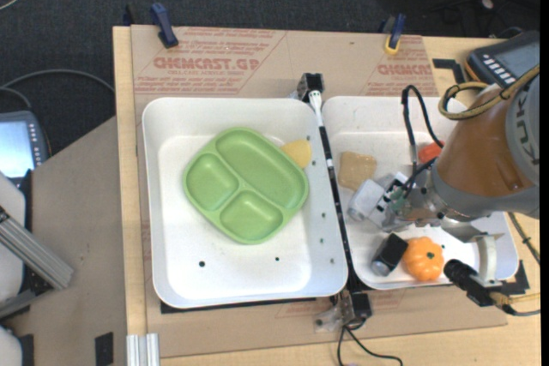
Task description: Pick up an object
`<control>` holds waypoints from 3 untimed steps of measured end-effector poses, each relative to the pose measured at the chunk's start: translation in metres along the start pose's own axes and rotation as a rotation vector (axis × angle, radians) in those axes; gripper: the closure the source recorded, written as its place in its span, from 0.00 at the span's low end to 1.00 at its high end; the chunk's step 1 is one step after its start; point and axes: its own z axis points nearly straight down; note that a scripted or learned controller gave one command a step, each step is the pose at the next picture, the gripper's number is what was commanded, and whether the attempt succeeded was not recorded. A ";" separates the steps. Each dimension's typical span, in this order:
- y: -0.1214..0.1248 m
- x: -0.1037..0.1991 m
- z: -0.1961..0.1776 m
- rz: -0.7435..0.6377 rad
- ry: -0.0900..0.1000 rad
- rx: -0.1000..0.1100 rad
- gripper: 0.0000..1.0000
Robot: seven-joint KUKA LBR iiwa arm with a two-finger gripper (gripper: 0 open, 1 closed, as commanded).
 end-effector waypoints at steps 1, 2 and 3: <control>0.001 -0.100 -0.202 0.004 -0.009 -0.015 1.00; 0.000 -0.132 -0.183 0.002 -0.003 0.000 1.00; 0.001 -0.111 -0.192 -0.004 -0.001 -0.002 1.00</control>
